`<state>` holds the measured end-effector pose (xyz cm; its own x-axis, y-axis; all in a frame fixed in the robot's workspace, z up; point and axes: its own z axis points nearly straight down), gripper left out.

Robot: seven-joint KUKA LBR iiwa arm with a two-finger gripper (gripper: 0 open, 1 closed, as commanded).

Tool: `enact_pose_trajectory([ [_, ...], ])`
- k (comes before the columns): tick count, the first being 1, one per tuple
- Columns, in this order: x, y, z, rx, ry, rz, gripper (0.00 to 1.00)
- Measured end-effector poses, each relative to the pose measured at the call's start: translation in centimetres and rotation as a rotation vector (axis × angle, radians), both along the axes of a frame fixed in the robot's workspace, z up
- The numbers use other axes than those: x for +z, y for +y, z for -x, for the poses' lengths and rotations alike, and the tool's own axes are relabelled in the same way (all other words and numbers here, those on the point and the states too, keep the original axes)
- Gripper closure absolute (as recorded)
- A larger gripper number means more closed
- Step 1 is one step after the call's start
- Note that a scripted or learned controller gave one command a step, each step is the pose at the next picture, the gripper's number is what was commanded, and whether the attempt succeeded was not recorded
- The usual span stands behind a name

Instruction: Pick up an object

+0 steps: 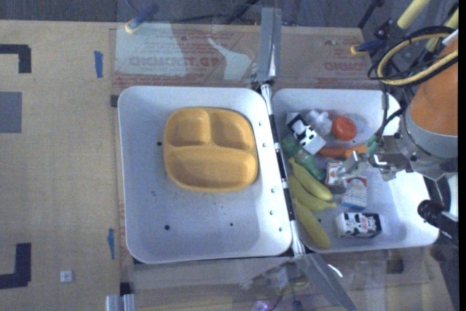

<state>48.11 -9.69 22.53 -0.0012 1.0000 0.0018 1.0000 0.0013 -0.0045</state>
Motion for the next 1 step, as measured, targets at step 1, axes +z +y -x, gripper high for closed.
enact_pose_trajectory([
  [1,-12.48,-1.29,-4.66,0.053,-0.022,0.006,0.00],
])
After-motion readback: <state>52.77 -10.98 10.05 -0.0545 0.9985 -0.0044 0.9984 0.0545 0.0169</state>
